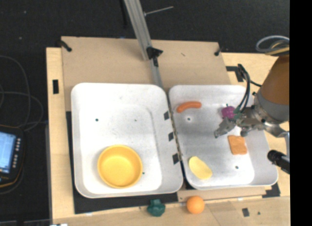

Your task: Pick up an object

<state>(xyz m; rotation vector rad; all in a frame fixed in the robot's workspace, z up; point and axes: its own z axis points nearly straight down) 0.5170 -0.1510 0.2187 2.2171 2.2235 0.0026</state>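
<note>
In the right bin (pixel 253 174) lie an orange sausage-shaped piece (pixel 188 106), a small purple object (pixel 227 111), a flat orange block (pixel 238 145) and a pale yellow lump (pixel 200 167). My gripper (pixel 230 133) hangs over the bin's middle right, just below the purple object and above the orange block's upper left corner. Its fingers stand open, one grey fingertip (pixel 218 133) pointing left, with nothing between them. The grey arm with its orange band (pixel 277 86) comes in from the right.
A yellow bowl (pixel 120 165) sits in the front of the left bin (pixel 87 98). On the bench in front of the bins lie a green object (pixel 156 208) and an orange ball (pixel 195 204). A metal pole (pixel 139 20) rises at the back.
</note>
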